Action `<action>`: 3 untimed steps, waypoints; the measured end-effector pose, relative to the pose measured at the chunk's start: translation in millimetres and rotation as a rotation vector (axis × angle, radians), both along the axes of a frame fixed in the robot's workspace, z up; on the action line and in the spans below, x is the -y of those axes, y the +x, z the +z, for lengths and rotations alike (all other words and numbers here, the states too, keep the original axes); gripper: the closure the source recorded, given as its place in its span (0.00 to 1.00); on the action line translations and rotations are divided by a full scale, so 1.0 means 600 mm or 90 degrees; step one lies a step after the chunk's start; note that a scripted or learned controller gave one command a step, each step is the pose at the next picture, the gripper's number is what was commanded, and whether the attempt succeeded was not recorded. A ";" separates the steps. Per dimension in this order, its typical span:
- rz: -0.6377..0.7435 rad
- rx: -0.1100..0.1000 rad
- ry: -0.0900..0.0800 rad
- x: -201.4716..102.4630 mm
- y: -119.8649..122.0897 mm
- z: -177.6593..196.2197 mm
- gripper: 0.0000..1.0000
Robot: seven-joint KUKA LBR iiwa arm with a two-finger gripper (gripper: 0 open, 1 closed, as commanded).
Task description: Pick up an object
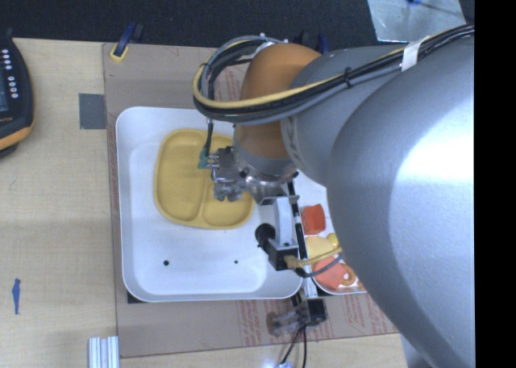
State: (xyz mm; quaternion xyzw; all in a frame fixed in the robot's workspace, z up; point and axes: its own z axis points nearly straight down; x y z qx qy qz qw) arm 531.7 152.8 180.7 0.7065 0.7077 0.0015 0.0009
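Yellow tray (181, 177) in white bin (141, 221); grey arm (403, 165) with orange band (270, 108); orange pieces (313, 217) beside it.

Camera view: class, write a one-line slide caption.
Grey KUKA arm's gripper poised over yellow plastic divided tray in left white bin.

Two bins sit side by side on a mat (185, 322) that covers the bench (56, 237). The left bin (193, 278) holds a divided plate (181, 177) in its far half, towards the right. The arm (387, 156) reaches in from the right above the right bin (322, 197), hiding most of it; a few small items (326, 257) lie in its near left part. A handheld controller (12, 92) lies at the bench's far left edge, and a clamp (122, 42) sits at the mat's far left corner.
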 end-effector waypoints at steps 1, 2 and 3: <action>-0.001 -0.008 -0.001 0.064 -0.089 0.047 1.00; 0.002 -0.006 -0.001 0.061 -0.085 0.045 0.00; 0.004 -0.003 -0.001 -0.004 0.007 -0.032 0.00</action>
